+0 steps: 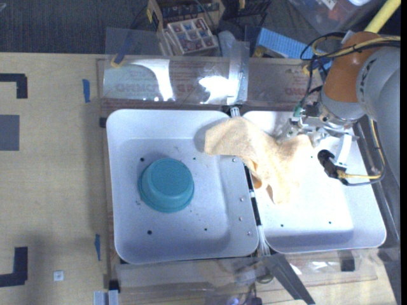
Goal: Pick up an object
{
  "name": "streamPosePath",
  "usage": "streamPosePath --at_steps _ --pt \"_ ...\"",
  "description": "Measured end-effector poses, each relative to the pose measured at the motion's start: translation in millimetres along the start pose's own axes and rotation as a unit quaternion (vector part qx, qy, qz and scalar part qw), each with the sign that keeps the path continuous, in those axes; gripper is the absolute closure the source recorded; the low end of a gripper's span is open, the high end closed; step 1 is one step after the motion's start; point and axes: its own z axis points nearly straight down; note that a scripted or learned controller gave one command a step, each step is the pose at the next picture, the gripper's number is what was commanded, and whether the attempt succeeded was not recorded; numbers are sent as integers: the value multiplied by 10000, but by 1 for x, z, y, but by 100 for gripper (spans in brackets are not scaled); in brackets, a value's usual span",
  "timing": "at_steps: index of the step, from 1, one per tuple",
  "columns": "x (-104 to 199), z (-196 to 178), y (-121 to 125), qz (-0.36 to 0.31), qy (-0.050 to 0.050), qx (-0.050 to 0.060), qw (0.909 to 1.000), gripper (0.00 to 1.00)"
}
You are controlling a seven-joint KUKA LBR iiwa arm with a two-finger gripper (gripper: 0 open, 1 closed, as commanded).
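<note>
Claw (304, 127) at tan cloth (254, 151) straddling both bins, grip state unclear; cloth may snag on divider

Crumpled tan cloth (254, 154) drapes over the divide between the two shallow white bins (127, 234), blocking its upper stretch. Round teal bowl (166, 184) occupies left bin's centre-left. Right bin's lower floor open.

My arm (375, 75): smooth grey rounded casing, with a glossy orange band (346, 75) above the wrist. Yellow and black cables loop over the band's top. Below it sits a metallic silver gripper (304, 127) assembly. A black connector trails a yellow cable (359, 180) beside a white strut.
</note>
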Motion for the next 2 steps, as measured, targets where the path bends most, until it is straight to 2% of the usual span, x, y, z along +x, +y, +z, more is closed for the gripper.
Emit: streamPosePath --at_steps 1,2 --pt "54 0 1 -362 9 10 9993 0" --pt "54 0 1 -362 9 10 9993 0"
